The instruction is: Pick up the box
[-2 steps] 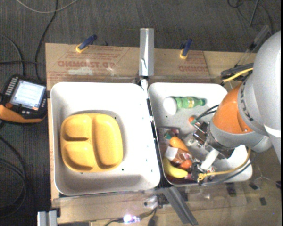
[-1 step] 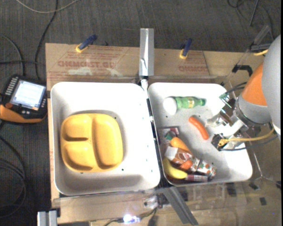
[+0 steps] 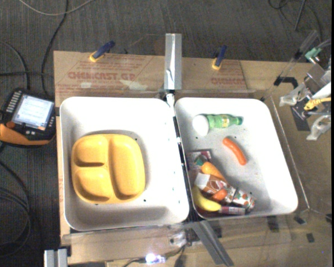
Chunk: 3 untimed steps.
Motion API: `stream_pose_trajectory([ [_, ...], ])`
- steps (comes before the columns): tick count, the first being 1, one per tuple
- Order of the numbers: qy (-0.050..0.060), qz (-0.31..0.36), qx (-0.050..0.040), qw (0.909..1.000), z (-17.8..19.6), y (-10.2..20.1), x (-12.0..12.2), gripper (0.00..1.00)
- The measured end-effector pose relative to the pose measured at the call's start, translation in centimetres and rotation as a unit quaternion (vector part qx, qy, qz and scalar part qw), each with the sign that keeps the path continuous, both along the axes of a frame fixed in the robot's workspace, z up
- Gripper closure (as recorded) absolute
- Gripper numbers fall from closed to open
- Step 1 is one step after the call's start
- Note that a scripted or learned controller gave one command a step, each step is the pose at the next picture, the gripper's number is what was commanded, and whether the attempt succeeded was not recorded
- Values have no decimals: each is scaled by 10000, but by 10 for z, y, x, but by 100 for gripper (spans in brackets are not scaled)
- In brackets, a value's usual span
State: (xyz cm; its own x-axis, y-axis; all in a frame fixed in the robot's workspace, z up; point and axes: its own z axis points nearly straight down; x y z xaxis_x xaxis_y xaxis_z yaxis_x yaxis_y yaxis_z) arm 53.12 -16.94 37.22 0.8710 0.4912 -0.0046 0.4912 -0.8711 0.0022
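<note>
1 box (image 3: 234, 197), a small printed carton in red, white and green, lies flat in the right bin (image 3: 278, 149), down in the near-left corner and close to the bin's front wall. It sits in a tight pile, and its edges are hard to separate from its neighbours. A yellow banana-shaped piece (image 3: 205, 203) is just left of it and seems to touch it. An orange-and-white packet (image 3: 211, 183) presses against its upper left end. A thin pink item (image 3: 232, 210) lies along its near side. Above the pile, a dark packet (image 3: 198, 159) rests against the bin's left wall.

Farther out in the same bin, an orange sausage-shaped toy (image 3: 234, 150) lies on its own on the bare floor, well apart from the box. Beyond that, a green bottle (image 3: 218, 121) with a white cap lies on its side near the far wall, cap pointing left.

The left bin (image 3: 67, 121) touches the right one along the middle seam and holds a yellow 3-compartment tray (image 3: 108, 167), lying flat and a little left of centre.

Both bins rest on a brown cardboard sheet (image 3: 122, 74), held at its far edge by 2 blue-and-yellow clamps (image 3: 102, 51). A handheld control pendant (image 3: 25, 117) with a lit screen lies on the floor to the left. A cluster of pale hardware (image 3: 310, 96) stands at the bench's right edge, well away from the box; what it is cannot be made out.
</note>
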Motion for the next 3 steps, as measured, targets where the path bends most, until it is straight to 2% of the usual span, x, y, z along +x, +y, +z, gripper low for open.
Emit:
stream_pose_trajectory([
  [1, 18, 31, 31, 10000, -170, 32, -5, 0],
  [2, -2, -551, 1, 9985, -6, -21, -5, 0],
  [3, 15, -575, 32, 9983, -160, -31, -48, 0],
])
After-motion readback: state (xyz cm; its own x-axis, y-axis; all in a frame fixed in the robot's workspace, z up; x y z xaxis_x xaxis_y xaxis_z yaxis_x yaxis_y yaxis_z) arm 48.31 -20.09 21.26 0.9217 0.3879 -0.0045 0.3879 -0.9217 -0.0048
